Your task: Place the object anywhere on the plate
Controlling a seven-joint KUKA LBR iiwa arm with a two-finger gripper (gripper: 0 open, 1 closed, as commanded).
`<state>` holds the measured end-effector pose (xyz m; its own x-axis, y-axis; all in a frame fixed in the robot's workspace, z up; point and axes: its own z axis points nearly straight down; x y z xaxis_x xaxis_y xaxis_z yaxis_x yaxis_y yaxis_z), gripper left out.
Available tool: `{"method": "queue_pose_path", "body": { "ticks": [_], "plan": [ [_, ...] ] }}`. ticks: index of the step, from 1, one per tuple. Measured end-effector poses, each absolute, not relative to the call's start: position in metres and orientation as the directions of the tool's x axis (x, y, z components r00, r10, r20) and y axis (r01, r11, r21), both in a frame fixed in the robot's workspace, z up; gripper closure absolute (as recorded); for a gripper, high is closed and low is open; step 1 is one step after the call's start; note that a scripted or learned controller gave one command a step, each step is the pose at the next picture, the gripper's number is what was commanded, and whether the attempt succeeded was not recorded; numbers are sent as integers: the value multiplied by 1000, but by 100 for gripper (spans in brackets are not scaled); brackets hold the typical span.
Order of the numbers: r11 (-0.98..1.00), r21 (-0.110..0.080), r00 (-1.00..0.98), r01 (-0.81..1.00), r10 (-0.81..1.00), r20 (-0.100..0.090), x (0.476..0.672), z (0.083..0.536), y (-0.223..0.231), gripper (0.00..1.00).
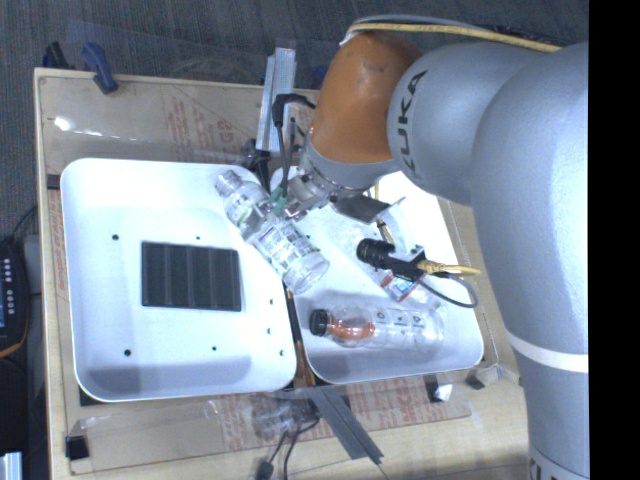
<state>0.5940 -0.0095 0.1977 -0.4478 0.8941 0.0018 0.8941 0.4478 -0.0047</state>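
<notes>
Clear bottle point(270, 230) lies tilted across seam between bins, cap toward left bin's point(90, 268) back right corner.

Gripper point(285, 200) sits just above bottle's upper part; finger state: cannot tell, wrist hides them.

Dark ribbed plate point(190, 275) mid left bin, bare.

Second bottle point(375, 326) along right bin's point(400, 368) front edge.

A clear plastic bottle point(268, 230) straddles the divide between two white bins point(100, 198), beneath the KUKA arm point(450, 118).

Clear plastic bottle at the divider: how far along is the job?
Done: nothing placed; the dark ribbed plate in the left white bin is bare. In hand: the clear plastic bottle lies tilted across the divider, the gripper at its upper part; grasp unclear. Left: move it onto the plate.
</notes>
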Motion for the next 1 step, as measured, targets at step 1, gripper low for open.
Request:
{"method": "queue_pose_path", "body": {
  "ticks": [1],
  "plan": [
    [447,-4,-447,894,894,1,594,198,-10,0]
  ]
}}
